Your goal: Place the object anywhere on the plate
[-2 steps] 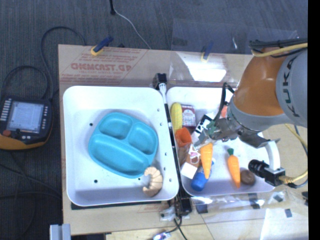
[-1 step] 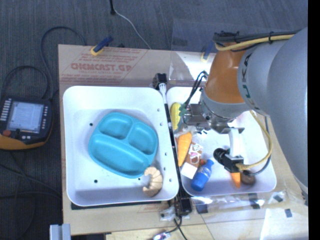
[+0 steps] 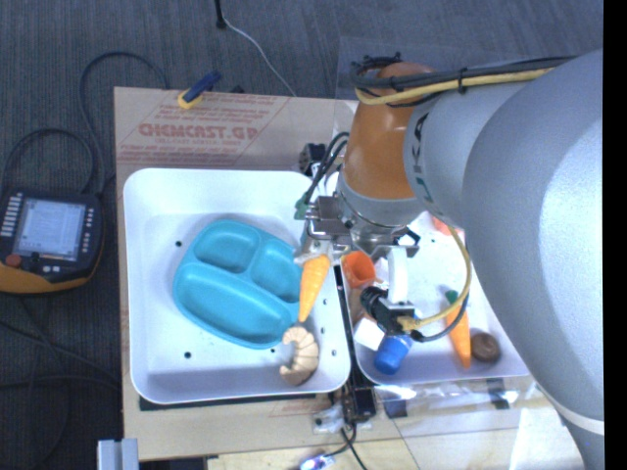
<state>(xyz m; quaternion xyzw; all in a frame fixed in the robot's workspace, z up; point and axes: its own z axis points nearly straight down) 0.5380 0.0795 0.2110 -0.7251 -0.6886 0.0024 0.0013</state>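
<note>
Note the carrot hanging at frame centre, its top pinched in the gripper, tip slanting down-left over the right edge of the blue plate. Your main risk: release here and it may tip onto the bin wall or roll off the plate rim. The croissant lies just below and could get nudged.

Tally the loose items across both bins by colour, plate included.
Blue: 2, the divided plate and a small cylinder
Orange: 3, a carrot at the plate's right edge, a small cup, a second carrot
Tan: 1, a croissant-like piece
Brown: 1, a round piece
Total: 7; others may be hidden under the arm.
</note>
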